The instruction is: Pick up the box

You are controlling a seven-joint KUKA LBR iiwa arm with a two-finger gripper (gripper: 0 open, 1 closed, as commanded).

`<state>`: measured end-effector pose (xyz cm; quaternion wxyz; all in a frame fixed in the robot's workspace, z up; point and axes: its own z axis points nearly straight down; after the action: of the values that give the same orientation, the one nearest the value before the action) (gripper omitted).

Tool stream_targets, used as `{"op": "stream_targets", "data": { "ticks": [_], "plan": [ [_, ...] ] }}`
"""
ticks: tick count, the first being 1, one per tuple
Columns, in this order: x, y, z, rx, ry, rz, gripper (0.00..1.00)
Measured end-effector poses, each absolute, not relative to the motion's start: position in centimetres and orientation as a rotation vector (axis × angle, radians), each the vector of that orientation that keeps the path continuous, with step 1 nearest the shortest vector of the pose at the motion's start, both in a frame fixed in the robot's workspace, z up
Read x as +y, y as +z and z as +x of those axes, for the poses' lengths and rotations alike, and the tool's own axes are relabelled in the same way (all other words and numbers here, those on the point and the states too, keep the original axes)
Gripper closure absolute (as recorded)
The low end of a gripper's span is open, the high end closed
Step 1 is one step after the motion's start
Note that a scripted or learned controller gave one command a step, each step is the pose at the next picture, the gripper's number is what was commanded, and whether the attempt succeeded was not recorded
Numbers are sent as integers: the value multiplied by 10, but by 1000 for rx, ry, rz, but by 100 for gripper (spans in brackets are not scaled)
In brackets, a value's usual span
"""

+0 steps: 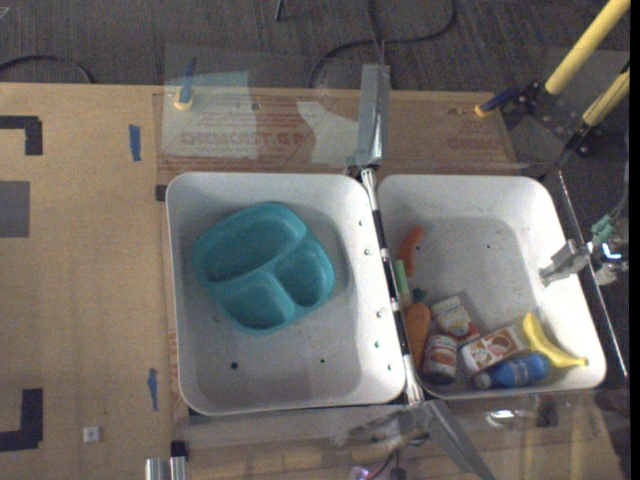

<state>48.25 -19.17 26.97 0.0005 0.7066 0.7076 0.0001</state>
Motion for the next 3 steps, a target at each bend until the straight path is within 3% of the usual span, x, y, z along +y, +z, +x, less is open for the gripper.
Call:
{"op": "stream_targets", "data": {
  "ticks": [1,2,3],
  "plan": [
    [-124,136,479,2156,-1,2287,0],
    [-97,95,516,2092,11,2325,0],
    [-97,105,519,2087,21,2323,100]
  ]
}}
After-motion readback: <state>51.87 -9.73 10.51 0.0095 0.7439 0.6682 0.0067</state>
